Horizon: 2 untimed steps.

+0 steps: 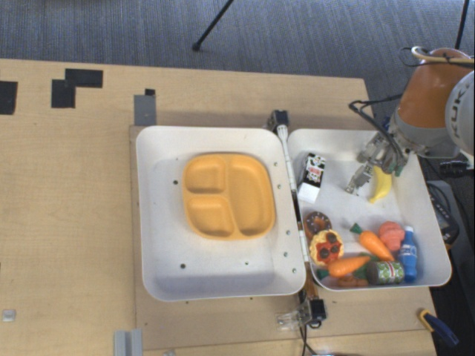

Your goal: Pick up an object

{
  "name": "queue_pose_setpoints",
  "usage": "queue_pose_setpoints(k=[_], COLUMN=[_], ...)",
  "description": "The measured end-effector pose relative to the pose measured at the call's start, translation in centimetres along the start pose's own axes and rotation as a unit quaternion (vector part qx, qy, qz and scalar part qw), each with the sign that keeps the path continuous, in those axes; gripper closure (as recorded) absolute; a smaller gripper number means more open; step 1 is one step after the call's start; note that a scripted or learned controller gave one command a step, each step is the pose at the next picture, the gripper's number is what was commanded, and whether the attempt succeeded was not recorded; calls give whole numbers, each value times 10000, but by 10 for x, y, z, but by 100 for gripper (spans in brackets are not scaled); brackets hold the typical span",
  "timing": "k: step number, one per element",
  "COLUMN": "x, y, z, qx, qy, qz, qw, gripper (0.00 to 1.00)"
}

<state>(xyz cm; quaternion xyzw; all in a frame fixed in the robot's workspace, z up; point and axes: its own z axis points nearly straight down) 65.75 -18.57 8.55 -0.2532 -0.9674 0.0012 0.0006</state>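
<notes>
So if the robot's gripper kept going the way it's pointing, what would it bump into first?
Probably the bare white floor of the right bin. The gripper points down and leftward, with the yellow banana beside it, not ahead. Further along lies the small black-and-white box, but depth is hard to judge.

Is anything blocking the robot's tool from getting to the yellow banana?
Nothing visible is in the way. The tool sits right beside the banana in the right bin, just to its left in the picture. The box and the carrot lie apart from both.
</notes>
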Motion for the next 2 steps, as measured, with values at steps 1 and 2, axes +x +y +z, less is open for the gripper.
queue_pose_setpoints(k=[1,2], x=[28,4], y=[14,13], z=[-1,-1], qx=[-23,-15], qy=[-43,-9], qz=[-632,-1412], qw=[9980,9900], gripper=[0,0])
